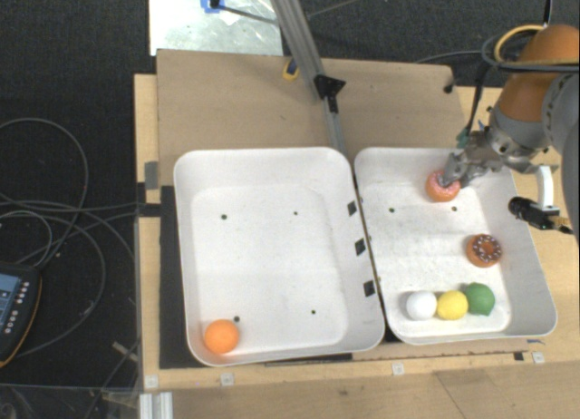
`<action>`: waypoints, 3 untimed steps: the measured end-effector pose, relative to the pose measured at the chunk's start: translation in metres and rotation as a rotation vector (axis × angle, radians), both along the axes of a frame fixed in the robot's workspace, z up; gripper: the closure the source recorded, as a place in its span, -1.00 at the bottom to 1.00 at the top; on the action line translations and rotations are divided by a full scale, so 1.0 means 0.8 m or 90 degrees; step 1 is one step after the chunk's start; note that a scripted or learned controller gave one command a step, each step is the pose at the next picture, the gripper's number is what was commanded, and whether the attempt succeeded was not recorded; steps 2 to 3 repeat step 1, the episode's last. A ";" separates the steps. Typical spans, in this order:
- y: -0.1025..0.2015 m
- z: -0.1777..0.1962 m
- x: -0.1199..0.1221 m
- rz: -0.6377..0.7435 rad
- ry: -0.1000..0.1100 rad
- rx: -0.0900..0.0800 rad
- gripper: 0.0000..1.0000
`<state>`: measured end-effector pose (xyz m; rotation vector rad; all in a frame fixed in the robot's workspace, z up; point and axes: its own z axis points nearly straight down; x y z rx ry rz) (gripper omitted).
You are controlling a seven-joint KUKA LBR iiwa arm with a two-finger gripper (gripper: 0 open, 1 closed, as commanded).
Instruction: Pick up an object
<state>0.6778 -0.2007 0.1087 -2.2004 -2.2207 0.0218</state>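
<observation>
Your gripper [456, 172] sits low in the upper right of the frame, directly over the pink doughnut [442, 188] near the top wall of the right bin [544, 308]; you cannot tell how it is set. Bare floor lies left of the doughnut, with the chocolate doughnut [484, 250] well below.

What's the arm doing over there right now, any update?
End effector down on pink donut, right bin's far side; grip unconfirmed. Brown donut and three balls nearer the front. Nothing in the way.
</observation>
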 end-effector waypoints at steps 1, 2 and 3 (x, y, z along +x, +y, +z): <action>-0.011 0.066 0.009 -0.004 -0.019 -0.003 1.00; -0.011 0.066 0.009 -0.004 -0.019 -0.003 1.00; -0.011 0.066 0.009 -0.004 -0.019 -0.003 1.00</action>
